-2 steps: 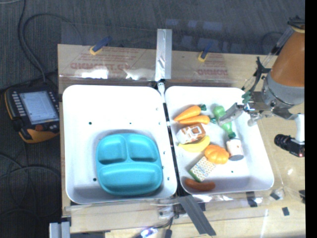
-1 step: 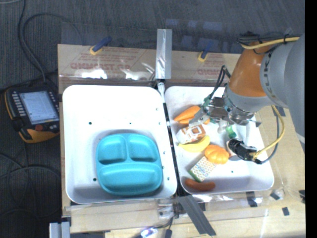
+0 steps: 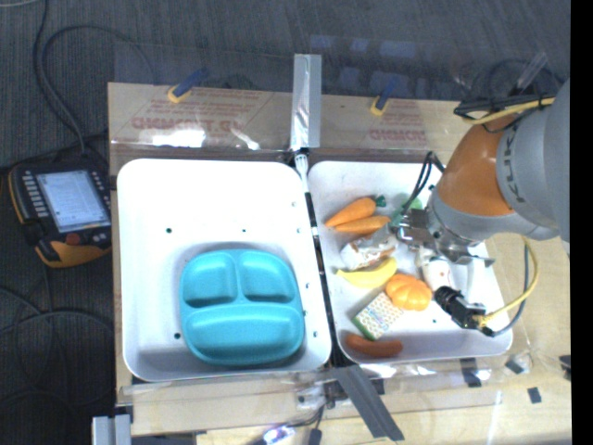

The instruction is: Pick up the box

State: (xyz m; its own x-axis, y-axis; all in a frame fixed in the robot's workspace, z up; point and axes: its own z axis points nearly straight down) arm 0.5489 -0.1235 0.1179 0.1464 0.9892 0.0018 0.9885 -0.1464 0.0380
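Lying just left of the jaws (image 3: 435,269), the box (image 3: 379,314).

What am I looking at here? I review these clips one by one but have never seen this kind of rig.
This is one camera fixed above a bench, looking down at a slant. The grey machine with the orange band at the right is a robot arm; a program drives it. Its gripper, a two-finger clamp, sits low over the right bin, but this view does not show that it holds anything.

Two shallow white bins stand side by side. The left bin holds a blue divided tray. The right one holds toy food: two carrots, a banana, an orange pepper, a sausage, and the box, a small patterned carton lying by the pepper. That box is what the arm should pick up.

The device left of the bench is a handheld controller.
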